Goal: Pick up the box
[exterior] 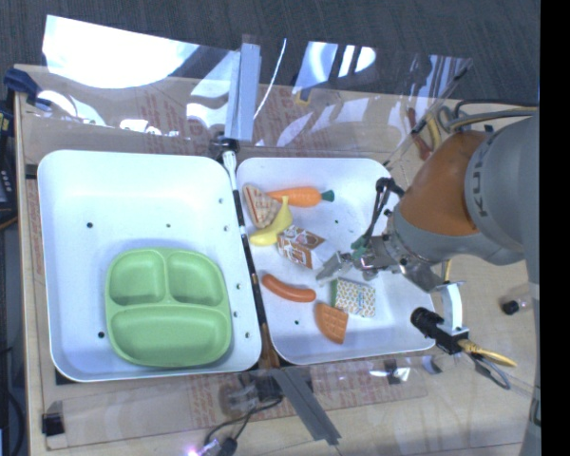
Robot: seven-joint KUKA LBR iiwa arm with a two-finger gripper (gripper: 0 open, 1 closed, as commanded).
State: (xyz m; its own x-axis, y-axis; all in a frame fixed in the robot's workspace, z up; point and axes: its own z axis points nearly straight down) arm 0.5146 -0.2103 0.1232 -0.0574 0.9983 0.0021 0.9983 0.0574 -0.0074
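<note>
Box (300,247) with brown-white print, lettering unreadable, hand (345,264) just beside

1. My arm (465,202) reaches in from the right over the right bin (361,174), the orange band showing above the wrist.
2. My gripper (347,262) hangs low near the middle of that bin, just above the patterned box (354,297); I cannot tell how its fingers stand.
3. Left of the gripper lies a small brown-and-white carton (298,246), with a banana (274,228) and a sandwich wedge (257,201) beyond it.
4. A carrot (299,197) lies at the far side of the bin.
5. A sausage (288,289) and an orange piece (332,322) lie at the near side.
6. The left bin (66,207) holds a green divided plate (169,307).
</note>
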